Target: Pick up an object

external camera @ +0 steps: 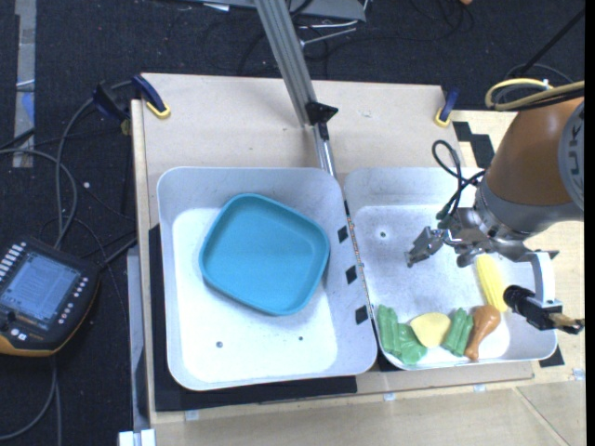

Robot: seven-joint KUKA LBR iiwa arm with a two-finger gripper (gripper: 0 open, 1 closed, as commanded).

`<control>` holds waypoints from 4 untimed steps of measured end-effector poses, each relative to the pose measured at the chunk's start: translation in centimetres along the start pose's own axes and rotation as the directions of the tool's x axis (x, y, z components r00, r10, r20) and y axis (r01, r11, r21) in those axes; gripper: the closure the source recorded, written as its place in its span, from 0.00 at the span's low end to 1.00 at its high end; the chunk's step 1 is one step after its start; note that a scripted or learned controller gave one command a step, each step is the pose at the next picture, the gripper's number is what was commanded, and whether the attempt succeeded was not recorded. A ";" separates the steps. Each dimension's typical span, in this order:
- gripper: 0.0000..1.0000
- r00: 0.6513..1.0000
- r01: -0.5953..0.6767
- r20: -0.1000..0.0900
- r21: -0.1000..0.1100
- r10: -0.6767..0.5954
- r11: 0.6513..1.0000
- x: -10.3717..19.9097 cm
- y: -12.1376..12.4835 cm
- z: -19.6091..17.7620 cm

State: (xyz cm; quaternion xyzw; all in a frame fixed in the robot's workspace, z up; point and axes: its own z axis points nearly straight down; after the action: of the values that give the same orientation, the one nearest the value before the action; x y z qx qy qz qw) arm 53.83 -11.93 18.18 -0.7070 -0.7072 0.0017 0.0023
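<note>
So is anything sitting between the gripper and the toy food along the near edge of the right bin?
Nothing visible. The gripper hangs over bare bin floor, and the green piece and yellow piece lie below it unobstructed.

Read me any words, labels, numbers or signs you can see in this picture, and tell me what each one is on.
No text can be read.
Black handheld pendant with a lit screen, on the floor left of the bench: its display is too small and blurred to read.
Two shallow white bins, square blue plastic plate: no markings seen.
</note>
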 end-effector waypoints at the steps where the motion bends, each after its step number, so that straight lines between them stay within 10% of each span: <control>1: 0.00 1.000 0.000 0.000 0.000 0.000 1.000 -0.1 -0.4 6.3; 2: 1.00 1.000 0.000 0.001 -0.006 0.000 1.000 -0.1 -0.2 5.0; 4: 1.00 1.000 0.000 0.001 -0.010 0.000 1.000 0.0 0.5 -5.4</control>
State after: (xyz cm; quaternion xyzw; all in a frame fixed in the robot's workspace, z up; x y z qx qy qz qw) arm 54.37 -11.98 23.56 -0.7069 -0.7073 -0.0012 -0.0016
